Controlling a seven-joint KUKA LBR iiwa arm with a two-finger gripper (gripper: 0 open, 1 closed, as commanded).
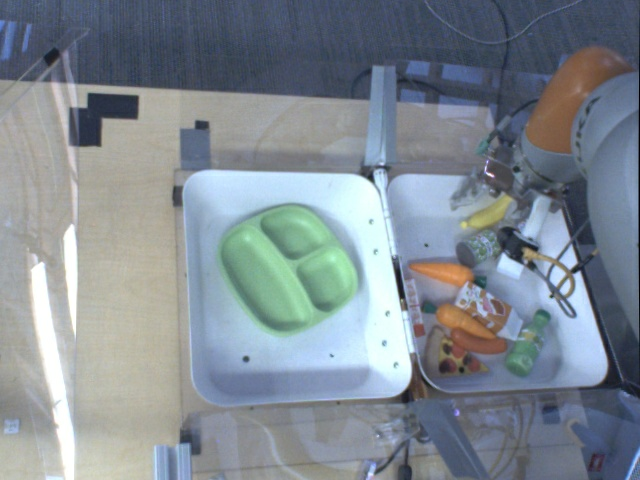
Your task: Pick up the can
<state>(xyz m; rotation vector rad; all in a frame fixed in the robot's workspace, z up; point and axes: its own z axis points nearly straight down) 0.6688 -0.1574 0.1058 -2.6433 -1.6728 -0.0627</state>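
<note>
Nearest you, the tabletop (120, 368) carries both bins and poses no hazard of its own; the trouble lies at the far right. Your arm (605, 178), grey with its orange band (575, 93), leans in over the right bin (425, 213), and its bulk hangs close above the bin's right wall; a careless descent could, in my judgement, knock that wall and shift everything inside. Your left bin (290, 388) holds just a green divided plate (290, 266), well apart from the work, so expect nothing from it.

Your end effector (497, 176) sits over the far part of the right bin; you cannot tell from this angle whether it is apart or together, and nothing is visibly held in it. Loose cables (555, 268) trail from the wrist down into the bin; they could snag on a lift.

Now the crowd: a small carton (488, 309) and a green bottle (527, 344) lie nearer you, clear of the target; a carrot (440, 271) lies just beside the can on its left; a banana (488, 212) lies just behind it, between it and the end effector. The can (482, 248) itself stands in the middle of the right bin, small and round; your chief risk, I judge, is closing on the banana instead, or pinching the can off-centre so that it squirts sideways against the carrot.
</note>
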